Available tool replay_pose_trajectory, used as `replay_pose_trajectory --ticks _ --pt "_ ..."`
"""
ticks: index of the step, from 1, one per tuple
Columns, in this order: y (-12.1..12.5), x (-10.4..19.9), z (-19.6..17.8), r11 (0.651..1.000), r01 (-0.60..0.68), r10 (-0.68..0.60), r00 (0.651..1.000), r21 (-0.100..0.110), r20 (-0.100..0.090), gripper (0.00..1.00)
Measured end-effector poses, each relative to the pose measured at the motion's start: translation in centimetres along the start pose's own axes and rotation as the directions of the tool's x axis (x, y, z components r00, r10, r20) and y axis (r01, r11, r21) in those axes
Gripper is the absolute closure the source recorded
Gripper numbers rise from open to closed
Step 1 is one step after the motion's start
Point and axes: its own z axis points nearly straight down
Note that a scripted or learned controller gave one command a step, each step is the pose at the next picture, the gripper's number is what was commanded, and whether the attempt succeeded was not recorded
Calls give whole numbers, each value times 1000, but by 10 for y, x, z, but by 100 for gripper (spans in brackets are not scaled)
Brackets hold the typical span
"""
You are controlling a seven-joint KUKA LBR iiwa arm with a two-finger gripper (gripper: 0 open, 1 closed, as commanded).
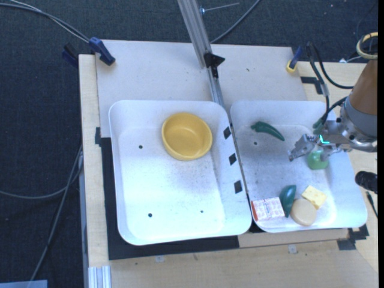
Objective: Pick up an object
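My gripper (311, 151) hangs over the middle right of the right bin (264, 114), reaching in from the right. It stands open, one grey finger (296, 150) splayed out to the left. A small light green object (317, 161) lies right under it, partly covered by the wrist; I cannot tell whether the two touch. A dark green pepper (268, 131) lies to the upper left. Near the front wall sit a teal piece (287, 193), a yellow wedge (314, 195), a tan round piece (303, 212) and a red and white box (267, 209).
A yellow bowl (186, 135) stands in the upper part of the left bin (138, 221). A metal pole (193, 17) slants up from the ridge between the bins. Cables (318, 71) run along the bench's right side.
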Motion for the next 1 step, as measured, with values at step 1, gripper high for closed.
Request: replay_pose_trajectory --ticks 1 --pt "1 0 -1 1000 0 0 1000 -3 0 0"
